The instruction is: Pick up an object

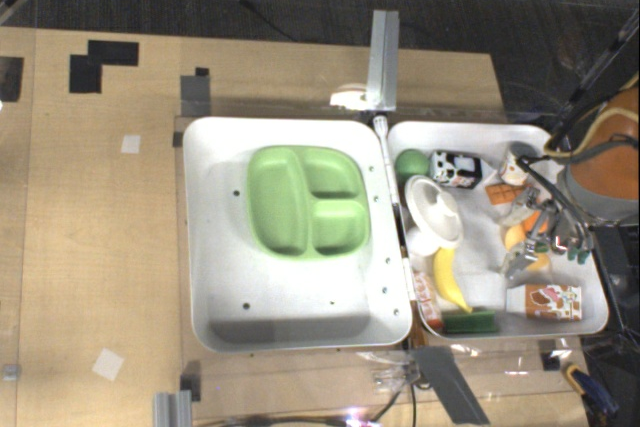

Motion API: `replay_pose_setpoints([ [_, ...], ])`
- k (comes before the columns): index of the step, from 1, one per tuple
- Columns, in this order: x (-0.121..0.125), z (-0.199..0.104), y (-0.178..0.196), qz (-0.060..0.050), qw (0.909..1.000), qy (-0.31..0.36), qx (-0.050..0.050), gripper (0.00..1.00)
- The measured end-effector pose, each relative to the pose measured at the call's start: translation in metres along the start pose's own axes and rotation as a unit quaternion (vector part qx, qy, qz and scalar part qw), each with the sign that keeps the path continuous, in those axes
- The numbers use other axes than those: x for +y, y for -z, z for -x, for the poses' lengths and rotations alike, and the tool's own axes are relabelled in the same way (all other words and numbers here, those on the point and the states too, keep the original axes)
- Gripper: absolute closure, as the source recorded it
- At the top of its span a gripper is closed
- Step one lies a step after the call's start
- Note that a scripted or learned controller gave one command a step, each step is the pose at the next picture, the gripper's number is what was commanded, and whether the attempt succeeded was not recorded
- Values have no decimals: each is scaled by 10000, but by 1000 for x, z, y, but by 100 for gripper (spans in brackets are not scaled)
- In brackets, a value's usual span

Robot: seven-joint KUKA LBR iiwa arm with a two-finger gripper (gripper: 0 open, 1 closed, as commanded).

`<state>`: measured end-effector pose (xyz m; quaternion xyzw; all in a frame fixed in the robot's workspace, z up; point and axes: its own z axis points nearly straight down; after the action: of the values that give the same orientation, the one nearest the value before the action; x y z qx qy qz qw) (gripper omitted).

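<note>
The right bin holds several items: a green ball, a black-and-white toy, a white cup on its side, a banana, a dark green block and a brown carton. My gripper reaches in from the right and is low in this bin, right of the banana and above the carton. It sits over small orange and yellow pieces. The arm's orange band and cables hide part of the bin's right side.
The left bin holds a light green divided plate. A metal post stands behind the gap between the bins. The wooden bench stretches to the left.
</note>
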<state>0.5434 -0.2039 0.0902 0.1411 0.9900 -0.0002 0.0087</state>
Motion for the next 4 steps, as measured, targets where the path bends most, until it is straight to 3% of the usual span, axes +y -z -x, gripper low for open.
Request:
replay_pose_setpoints([
  [1,26,56,-2,-5,9978,668,13,0],
  [2,28,23,-1,0,9997,246,10,0],
  [3,65,-6,0,0,9981,-614,-5,0],
  [4,98,-82,3,-2,9837,-1799,-16,0],
])
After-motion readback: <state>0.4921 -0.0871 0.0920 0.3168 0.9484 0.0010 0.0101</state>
